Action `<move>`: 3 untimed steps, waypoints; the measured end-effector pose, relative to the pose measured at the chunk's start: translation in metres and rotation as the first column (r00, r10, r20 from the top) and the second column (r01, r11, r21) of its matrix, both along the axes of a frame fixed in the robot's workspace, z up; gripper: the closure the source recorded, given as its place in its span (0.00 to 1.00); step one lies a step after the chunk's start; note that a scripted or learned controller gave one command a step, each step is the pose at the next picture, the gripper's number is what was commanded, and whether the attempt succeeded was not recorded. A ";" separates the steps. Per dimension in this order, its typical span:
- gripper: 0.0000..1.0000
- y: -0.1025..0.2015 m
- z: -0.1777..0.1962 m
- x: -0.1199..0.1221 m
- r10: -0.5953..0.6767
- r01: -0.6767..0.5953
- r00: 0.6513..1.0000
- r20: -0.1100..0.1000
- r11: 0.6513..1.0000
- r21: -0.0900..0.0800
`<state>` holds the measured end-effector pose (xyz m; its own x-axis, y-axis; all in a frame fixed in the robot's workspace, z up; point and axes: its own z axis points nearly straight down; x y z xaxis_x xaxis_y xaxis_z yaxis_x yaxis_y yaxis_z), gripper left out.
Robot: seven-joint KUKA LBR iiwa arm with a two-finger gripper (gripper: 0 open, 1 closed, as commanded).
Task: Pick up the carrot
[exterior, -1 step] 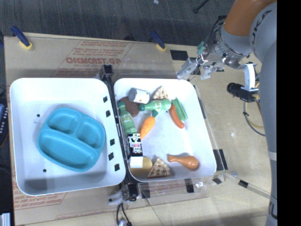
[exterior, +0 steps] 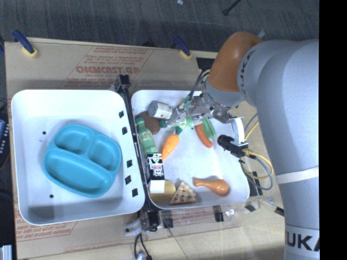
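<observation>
Two carrots point(exterior: 170, 144) in right bin point(exterior: 238, 169)

Robotics laboratory test cell. A grey industrial arm point(exterior: 282, 118) with an orange band reaches in from the right over a bench point(exterior: 103, 64) lined with printed cardboard held by blue clamps point(exterior: 24, 43). Two shallow white bins point(exterior: 21, 161) sit side by side, the right one holding toy food point(exterior: 211, 185); loose cables point(exterior: 257, 169) trail nearby.
</observation>
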<state>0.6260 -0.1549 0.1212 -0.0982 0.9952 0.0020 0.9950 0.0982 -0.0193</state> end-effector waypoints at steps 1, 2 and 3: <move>0.00 0.040 -0.031 -0.062 -0.058 0.058 0.998 0.010 0.998 -0.004; 1.00 0.041 -0.020 -0.061 -0.046 0.046 0.999 0.007 0.999 -0.005; 1.00 0.037 0.014 -0.049 -0.165 0.166 0.986 0.013 0.986 -0.004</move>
